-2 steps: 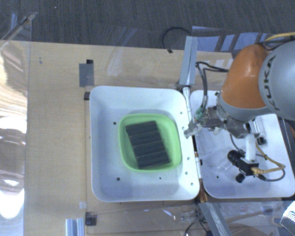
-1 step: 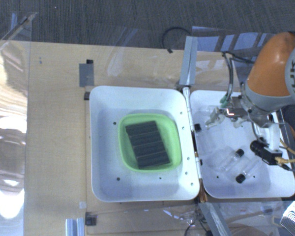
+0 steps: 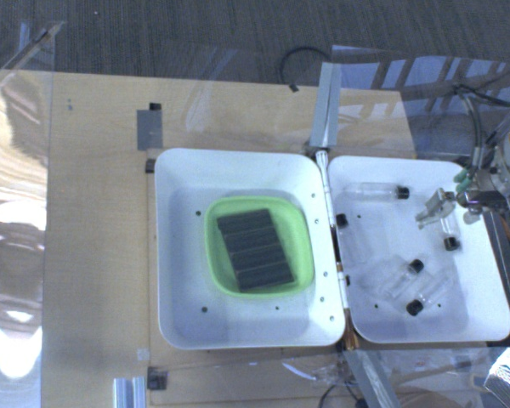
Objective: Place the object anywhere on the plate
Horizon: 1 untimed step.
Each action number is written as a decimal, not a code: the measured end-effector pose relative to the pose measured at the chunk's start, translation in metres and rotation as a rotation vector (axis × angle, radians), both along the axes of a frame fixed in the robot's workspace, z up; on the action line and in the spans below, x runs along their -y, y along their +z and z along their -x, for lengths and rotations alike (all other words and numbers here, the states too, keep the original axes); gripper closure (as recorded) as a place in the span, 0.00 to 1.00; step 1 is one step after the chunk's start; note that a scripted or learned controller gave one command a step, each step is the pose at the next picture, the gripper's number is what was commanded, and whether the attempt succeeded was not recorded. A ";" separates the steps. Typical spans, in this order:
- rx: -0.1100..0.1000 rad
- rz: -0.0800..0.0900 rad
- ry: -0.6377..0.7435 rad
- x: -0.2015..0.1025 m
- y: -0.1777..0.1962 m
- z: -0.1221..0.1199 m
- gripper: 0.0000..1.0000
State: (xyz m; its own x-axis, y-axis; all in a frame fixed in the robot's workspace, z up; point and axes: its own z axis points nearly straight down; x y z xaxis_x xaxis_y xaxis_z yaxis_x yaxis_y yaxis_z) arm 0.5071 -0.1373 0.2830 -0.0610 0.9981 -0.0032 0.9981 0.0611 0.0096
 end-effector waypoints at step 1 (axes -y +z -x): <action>0.001 0.001 -0.019 0.054 0.064 0.018 0.00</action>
